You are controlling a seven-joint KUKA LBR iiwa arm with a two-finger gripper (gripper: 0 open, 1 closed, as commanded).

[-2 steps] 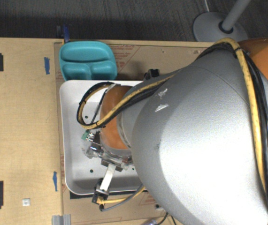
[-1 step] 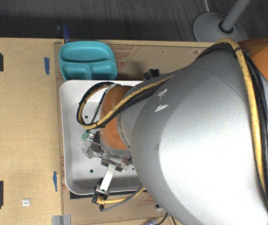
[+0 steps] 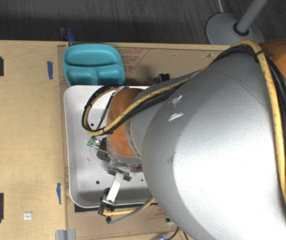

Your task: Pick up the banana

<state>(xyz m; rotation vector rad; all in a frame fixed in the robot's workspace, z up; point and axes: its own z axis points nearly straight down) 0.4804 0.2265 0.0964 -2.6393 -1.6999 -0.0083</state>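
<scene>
My grey arm fills the right and middle of the view and reaches down into the left white bin (image 3: 75, 134). Its orange wrist band (image 3: 118, 119) sits over the bin's middle. Below it the gripper (image 3: 111, 166) is low over the bin floor, seen from behind. The arm's bulk hides most of the bin's right half and everything under the gripper. The bare strip of bin floor to the gripper's left holds only small dark specks.
A teal moulded plastic tray (image 3: 93, 65) rests against the bin's far rim. Brown cardboard (image 3: 22, 134) with black and blue tape marks covers the bench on the left. A grey stand base (image 3: 228, 28) sits on the dark floor at the upper right.
</scene>
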